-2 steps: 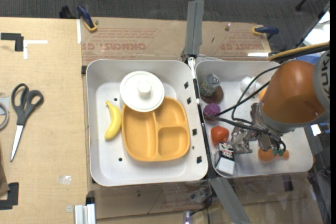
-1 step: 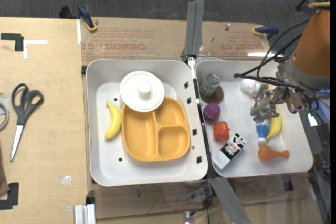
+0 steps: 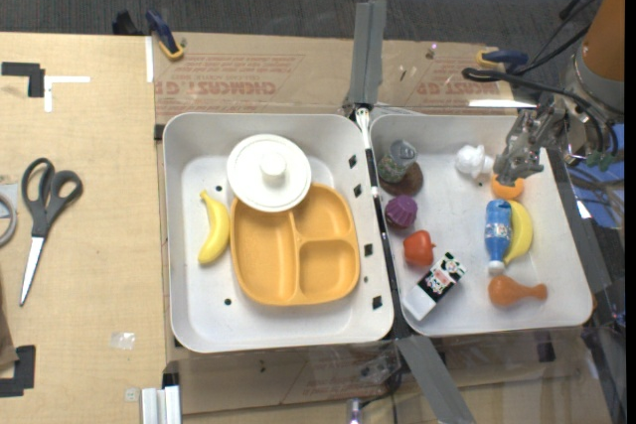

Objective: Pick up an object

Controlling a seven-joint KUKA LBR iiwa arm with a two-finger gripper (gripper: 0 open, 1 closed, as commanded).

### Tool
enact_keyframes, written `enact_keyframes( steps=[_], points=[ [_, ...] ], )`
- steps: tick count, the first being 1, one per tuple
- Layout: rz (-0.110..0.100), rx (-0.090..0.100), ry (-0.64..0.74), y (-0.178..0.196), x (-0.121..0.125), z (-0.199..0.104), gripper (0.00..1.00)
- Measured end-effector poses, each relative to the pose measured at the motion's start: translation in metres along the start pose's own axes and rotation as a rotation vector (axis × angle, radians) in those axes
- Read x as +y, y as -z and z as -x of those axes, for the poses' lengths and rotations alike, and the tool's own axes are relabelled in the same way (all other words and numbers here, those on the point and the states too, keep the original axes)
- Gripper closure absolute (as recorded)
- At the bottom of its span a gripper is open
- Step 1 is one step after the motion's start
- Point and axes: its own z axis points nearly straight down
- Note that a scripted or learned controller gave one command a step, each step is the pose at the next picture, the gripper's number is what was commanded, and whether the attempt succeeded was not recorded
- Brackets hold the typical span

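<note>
Right bin point(image 3: 556, 313), lower right to upper: chicken leg point(image 3: 515, 291), bottle point(image 3: 497, 231) beside banana point(image 3: 521, 231), orange piece point(image 3: 507, 186). Gripper point(image 3: 519, 159) hovers just above that piece; whether its jaws are spread you cannot tell. Step in hand: approach. Next, you descend and close.

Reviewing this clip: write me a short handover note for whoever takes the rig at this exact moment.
Gripper: low over the right bin, at its far right, just above a small orange piece; finger state unclear, nothing visibly held.
Right bin: white toy, blue bottle against a banana, orange drumstick, red and purple items, milk carton.
Left bin: yellow tray, white lid, another banana.
Done: nothing lifted. Left: grasp and raise one object.
</note>
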Motion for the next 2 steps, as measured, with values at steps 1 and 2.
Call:
enact_keyframes(
  steps=[1, 2],
  points=[
    [0.0, 0.0, 0.0, 0.0, 0.0, 0.0, 0.0],
    [0.0, 0.0, -0.093, -0.189, -0.063, 0.017, 0.0]
  ],
)
